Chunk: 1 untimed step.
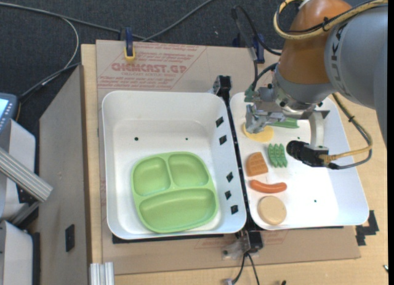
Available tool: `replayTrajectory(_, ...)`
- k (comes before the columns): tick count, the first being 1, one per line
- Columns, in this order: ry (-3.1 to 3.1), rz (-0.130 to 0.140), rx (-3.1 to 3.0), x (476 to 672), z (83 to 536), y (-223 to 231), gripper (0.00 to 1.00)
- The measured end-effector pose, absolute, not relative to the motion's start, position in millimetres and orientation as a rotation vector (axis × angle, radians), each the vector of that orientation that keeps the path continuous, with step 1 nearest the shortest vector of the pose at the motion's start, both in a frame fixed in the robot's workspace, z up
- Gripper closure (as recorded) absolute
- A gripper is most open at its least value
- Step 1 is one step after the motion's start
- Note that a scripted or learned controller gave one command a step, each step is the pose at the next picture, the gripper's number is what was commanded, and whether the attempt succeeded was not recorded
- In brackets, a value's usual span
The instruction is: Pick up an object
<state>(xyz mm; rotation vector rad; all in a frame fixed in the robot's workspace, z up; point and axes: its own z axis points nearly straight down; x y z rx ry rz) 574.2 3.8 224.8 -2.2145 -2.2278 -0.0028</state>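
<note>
- Nearest in the right white bin (345, 207), a round tan bun-like piece (272, 210) and a red sausage-shaped piece (268, 186) are seen.
- Farther back, the tool (258, 124) is poised over a flat yellow piece (261, 133); whether it is apart or together cannot be told.
- A straight, centred descent is advised, with neighbours avoided.

A: Which things lie in the right bin (345, 204)?

B: A yellow flat piece (260, 134) lies at the top, partly hidden under the tool (257, 124). Below it, a green ridged piece (277, 154) stands beside an orange-brown chunk (257, 164).

A: And lower?

B: A red-orange sausage (268, 186) lies across, and a round tan bun (271, 210) rests near the front rim.
</note>
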Motion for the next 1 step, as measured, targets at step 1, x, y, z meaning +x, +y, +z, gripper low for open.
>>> replayTrajectory(1, -2.228, -0.002, -2.214, 584.7, 216.3, 52.0, 1.00)
